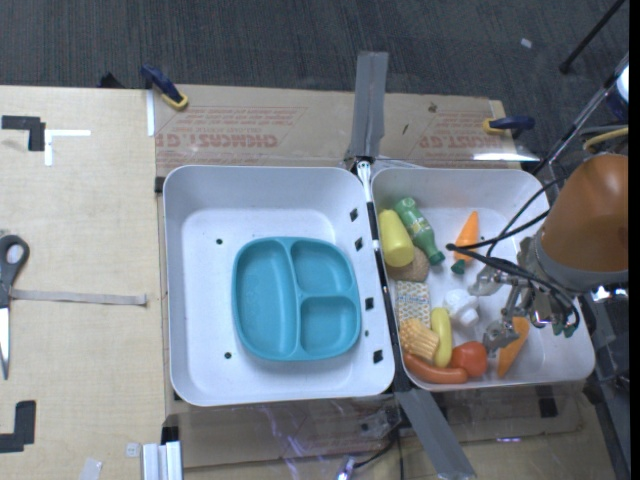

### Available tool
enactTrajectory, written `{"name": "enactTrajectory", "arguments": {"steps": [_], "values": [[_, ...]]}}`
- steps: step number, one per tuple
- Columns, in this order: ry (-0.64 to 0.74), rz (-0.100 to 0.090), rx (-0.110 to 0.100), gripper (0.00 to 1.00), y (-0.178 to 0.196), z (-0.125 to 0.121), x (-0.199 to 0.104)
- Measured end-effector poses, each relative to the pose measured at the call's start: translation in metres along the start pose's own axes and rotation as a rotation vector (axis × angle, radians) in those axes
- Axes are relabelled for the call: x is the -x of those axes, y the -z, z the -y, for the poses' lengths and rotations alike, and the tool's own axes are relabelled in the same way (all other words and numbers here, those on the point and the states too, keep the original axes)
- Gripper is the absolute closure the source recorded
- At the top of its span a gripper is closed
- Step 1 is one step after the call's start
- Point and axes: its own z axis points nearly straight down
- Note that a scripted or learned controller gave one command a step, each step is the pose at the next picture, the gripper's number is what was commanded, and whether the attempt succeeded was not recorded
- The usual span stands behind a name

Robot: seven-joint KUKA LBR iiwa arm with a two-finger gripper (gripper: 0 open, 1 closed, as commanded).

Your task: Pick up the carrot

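The left bin holds a teal divided plate, and the right bin holds toy food. The arm hangs over the right bin's right side. Its gripper is low among the food; whether it is open or closed cannot be told. The carrot lies near the bin's far middle, well apart from the gripper, its long axis steeply slanted, tip toward the far wall and green top nearer. A small orange piece lies just beside the gripper.

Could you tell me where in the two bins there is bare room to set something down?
The left bin has bare floor all around the teal tray, widest along its left wall. The right bin is crowded: toy food fills its left and near side, and the gripper hangs by a carrot.
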Motion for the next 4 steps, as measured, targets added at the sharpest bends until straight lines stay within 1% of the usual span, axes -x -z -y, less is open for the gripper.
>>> {"name": "enactTrajectory", "arguments": {"steps": [1,2,3,4], "values": [[0.004,0.002,0.0,0.0,0.0,-0.032,-0.026],[0.006,0.012,-0.002,1.0,0.011,-0.031,-0.023],[0.007,0.01,-0.001,0.0,0.011,-0.032,-0.023],[0.01,0.015,-0.003,1.0,0.02,-0.032,-0.02]]}}
